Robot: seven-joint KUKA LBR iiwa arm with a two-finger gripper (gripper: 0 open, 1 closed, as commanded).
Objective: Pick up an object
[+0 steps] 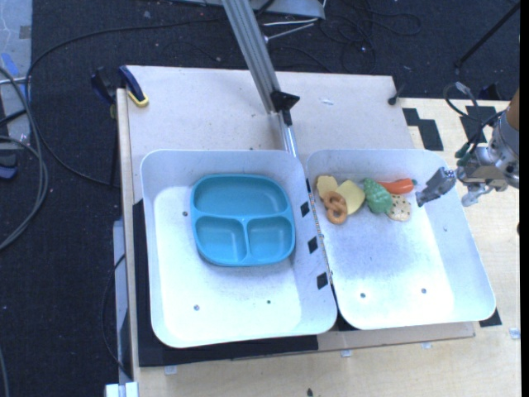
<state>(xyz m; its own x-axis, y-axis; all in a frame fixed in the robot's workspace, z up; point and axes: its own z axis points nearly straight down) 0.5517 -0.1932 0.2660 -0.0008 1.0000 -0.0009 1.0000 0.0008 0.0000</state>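
Toys clustering at upper part of right bin (463, 271), right of centre frame: yellow piece (350, 193), pretzel (335, 208), green toy (378, 197), orange piece (398, 185). Gripper (450, 187) hovering at right edge, holding nothing; can't tell spread. I'm aiming for orange piece, nearest, descending straight to avoid neighbours.

Blue tray (243, 220) smooth plastic; white bins (165, 304) matt, speckled; bench (207, 106) pale wood
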